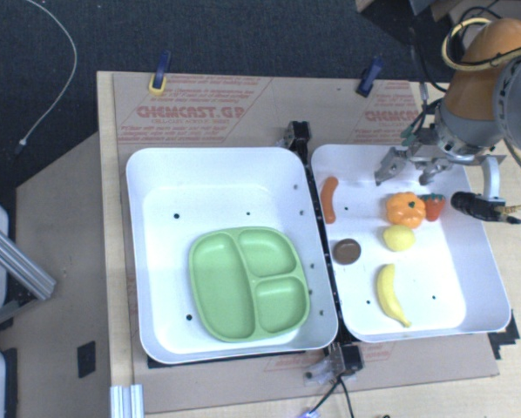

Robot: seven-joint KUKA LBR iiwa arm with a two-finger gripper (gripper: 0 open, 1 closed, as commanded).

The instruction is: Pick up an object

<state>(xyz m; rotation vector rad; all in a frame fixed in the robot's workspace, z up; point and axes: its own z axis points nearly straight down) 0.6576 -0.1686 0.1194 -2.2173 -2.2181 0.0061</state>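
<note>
The right bin (470, 312) holds an orange carrot-like stick (329, 198) at its left edge, a brown round disc (346, 251), a yellow lemon (400, 238), a yellow banana (391, 294), an orange pepper (404, 208) and a small red piece (434, 207). My gripper (407, 171) hangs over the far part of this bin, just beyond the orange pepper. Its two grey fingers are spread apart with nothing between them.
A green divided plate (247, 281) lies in the left bin (156, 190). Blue clamps (369, 77) sit on the cardboard behind the bins. A black clip (298, 134) joins the bins at the back. The arm (487, 68) comes in from the upper right.
</note>
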